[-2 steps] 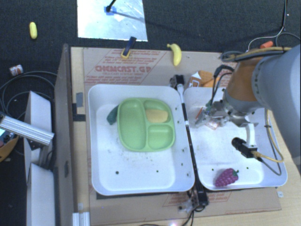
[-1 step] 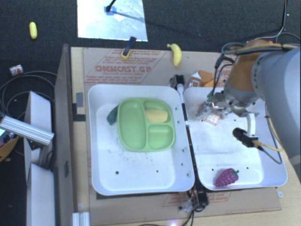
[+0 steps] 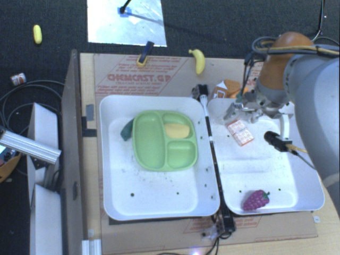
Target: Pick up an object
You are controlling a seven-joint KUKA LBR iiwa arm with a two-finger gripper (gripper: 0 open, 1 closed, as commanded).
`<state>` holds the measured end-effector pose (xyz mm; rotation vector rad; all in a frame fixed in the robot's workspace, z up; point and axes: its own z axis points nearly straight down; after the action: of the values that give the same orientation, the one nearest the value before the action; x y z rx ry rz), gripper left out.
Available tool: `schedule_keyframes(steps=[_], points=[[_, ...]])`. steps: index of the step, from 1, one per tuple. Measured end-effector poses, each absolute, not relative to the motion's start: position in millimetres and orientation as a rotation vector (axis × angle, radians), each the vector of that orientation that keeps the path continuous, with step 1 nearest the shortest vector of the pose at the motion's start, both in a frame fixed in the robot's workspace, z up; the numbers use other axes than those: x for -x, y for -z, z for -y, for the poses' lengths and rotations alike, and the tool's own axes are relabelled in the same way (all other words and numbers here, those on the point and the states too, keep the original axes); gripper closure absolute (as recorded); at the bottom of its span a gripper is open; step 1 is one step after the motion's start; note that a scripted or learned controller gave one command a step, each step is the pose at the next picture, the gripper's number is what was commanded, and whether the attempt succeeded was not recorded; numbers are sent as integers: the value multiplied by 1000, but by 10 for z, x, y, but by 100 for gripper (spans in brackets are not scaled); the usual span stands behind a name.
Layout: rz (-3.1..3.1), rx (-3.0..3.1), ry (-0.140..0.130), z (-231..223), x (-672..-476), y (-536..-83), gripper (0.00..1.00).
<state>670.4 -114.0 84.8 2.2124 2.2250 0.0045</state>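
Note:
My gripper (image 3: 245, 112) hangs over the back of the right bin (image 3: 297, 195), at the end of the grey arm with its orange band. Just below and in front of it lies a small red-and-white checkered packet (image 3: 240, 133) on the bin floor, close to the gripper; I cannot see contact. A purple bunch of grapes (image 3: 256, 199) lies near the bin's front edge. An orange-and-white item (image 3: 226, 89) rests at the back rim, left of the gripper. Nothing is visibly held.
The left bin (image 3: 122, 195) holds a green divided plate (image 3: 159, 153) with a yellow piece (image 3: 177, 129) in one compartment and a dark green item (image 3: 127, 129) beside it. A banana (image 3: 199, 61) and a blue-and-yellow tool (image 3: 144, 54) lie on the cardboard behind the bins.

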Motion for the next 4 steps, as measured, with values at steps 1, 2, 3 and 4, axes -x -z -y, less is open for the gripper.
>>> schedule_keyframes(steps=[1,2,3,4], points=[[-2227,-2207,-4,1138,-6704,-964,100],[-2230,-2205,-4,1137,-6703,-962,0],[-2223,-2222,2,1048,-6398,-837,0],[-2222,-2217,-1,1052,-6414,-847,0]])
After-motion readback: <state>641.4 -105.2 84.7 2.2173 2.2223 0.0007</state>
